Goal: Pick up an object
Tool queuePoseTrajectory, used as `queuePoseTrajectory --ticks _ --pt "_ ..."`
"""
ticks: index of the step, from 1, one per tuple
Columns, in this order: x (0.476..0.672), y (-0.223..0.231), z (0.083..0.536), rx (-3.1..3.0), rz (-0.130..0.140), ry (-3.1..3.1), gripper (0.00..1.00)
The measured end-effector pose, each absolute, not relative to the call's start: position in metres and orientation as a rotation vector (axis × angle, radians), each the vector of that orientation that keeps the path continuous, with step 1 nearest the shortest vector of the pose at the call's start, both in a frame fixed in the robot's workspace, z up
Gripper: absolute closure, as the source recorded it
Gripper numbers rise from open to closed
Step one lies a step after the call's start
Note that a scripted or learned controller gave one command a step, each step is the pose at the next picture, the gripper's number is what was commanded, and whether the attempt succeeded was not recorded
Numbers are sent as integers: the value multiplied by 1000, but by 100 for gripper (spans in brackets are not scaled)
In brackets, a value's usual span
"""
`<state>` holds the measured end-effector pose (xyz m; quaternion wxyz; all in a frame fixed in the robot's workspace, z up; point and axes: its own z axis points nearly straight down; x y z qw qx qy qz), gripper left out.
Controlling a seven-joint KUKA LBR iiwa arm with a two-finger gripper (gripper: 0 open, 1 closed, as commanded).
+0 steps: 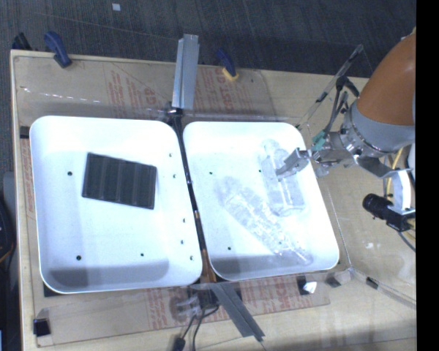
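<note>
End effector over clear plastic objs (outlines hard to read).

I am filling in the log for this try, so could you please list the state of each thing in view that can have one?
Flat dark ribbed rectangular pad: lying flat in the left white bin, slightly askew, untouched.
Clear crinkled plastic bottle: on its side in the right white bin, running diagonally.
Clear plastic container: lying in the right bin, beside the bottle.
Gripper: over the right bin, at the clear container; grip unclear.
</note>
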<state>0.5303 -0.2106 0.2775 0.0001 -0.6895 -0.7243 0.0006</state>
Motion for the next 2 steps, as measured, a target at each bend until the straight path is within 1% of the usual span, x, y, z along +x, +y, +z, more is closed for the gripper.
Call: queuePoseTrajectory --ticks 1,2 --pt "530 -211 297 -2178 1 -2263 0" --pt "507 -211 327 -2233 0 -2213 0"
